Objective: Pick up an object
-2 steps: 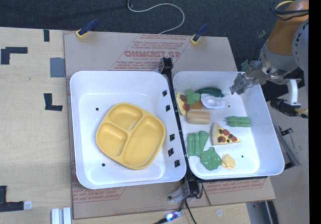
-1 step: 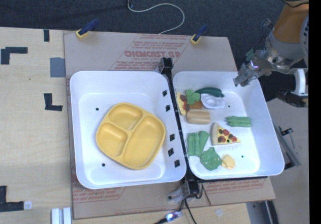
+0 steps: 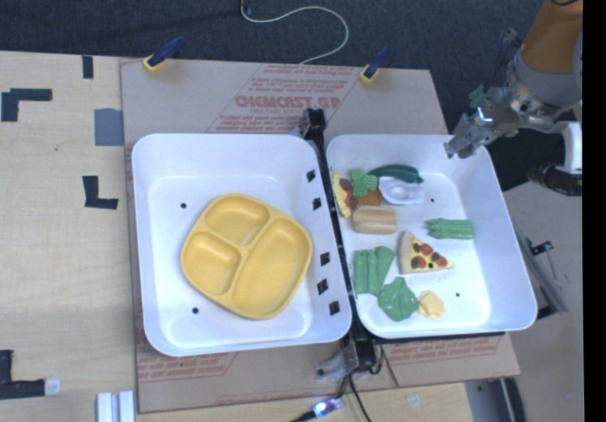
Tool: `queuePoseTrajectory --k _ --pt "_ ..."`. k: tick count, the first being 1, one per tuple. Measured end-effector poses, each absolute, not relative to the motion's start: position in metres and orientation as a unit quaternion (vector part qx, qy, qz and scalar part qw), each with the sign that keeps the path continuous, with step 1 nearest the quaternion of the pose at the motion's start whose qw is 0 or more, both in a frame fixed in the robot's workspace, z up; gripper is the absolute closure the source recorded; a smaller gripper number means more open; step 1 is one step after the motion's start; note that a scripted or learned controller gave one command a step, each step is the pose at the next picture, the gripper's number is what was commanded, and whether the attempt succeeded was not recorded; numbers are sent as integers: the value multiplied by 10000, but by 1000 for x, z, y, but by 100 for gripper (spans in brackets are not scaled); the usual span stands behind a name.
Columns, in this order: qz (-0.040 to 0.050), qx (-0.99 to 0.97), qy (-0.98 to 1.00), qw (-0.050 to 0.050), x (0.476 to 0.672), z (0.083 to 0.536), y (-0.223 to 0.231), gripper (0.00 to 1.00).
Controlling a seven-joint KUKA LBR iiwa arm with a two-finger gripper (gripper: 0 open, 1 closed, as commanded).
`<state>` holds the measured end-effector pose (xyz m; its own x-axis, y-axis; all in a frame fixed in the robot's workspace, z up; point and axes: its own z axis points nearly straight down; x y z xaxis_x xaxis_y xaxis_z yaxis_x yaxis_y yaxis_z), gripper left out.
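The right bin point(image 3: 492, 221) holds several toy foods: a pizza slice point(image 3: 421, 255), a bread roll point(image 3: 374, 219), a green bean piece point(image 3: 450, 229), a dark green pepper point(image 3: 395, 172), a white piece point(image 3: 402, 191), green leafy pieces point(image 3: 374, 269) and a small yellow piece point(image 3: 431, 304). My gripper point(image 3: 464, 143) hangs above the bin's far right corner, away from the food. Nothing shows between its fingers.
The left bin point(image 3: 156, 221) holds a yellow divided plate point(image 3: 247, 254). Both bins rest on a cardboard sheet point(image 3: 275, 98) clipped at the back. A white cable point(image 3: 294, 18) loops on the dark cloth behind.
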<state>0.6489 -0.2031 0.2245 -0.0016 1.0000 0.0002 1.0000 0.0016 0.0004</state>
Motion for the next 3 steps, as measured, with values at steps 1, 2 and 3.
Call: queuePoseTrajectory --k 1,2,3 --pt "-11 7065 7077 -9 618 223 -150 100" --pt "-13 7063 7079 -13 586 213 -104 100" --pt "-7 7058 7084 -18 557 226 -68 100"
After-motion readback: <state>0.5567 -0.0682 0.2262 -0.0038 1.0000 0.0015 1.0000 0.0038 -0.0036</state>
